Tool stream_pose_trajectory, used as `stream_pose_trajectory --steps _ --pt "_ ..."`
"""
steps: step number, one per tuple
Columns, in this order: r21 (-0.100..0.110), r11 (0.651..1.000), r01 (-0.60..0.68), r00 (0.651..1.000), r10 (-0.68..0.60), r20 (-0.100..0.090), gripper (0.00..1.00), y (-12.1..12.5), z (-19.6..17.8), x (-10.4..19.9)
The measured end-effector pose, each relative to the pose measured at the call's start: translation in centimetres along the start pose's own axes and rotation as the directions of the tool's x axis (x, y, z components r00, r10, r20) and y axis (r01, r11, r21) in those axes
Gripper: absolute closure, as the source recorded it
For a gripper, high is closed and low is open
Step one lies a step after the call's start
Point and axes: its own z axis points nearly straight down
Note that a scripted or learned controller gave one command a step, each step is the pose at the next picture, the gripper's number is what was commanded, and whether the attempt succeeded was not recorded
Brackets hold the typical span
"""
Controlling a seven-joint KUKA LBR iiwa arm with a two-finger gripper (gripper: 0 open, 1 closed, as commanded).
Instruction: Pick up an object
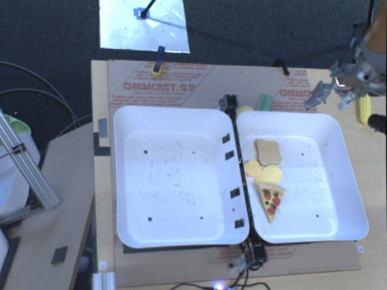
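Grey arm, gripper (329, 94) open (empty) beyond right bin (344, 180).

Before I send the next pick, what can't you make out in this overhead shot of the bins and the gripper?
- Gripper: in the camera view, small and blurred near the right edge; finger state unreadable.
- Arm: cut off by the right edge.
- Yellow discs: overlap under the toast slice; count unclear.
- Yellow thing and green thing behind the right bin: half hidden by its rim.
- Yellow object by the gripper: too small to identify.
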Motion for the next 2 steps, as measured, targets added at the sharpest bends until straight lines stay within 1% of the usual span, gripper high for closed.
stream_pose_trajectory --steps 1,2 --pt "0.015 1.000 0.005 1.000 -0.005 -0.006 0.00 -4.6 14.5 5.7" --pt "0.015 1.000 -0.003 1.000 0.003 -0.005 0.00 -14.2 17.9 8.6"
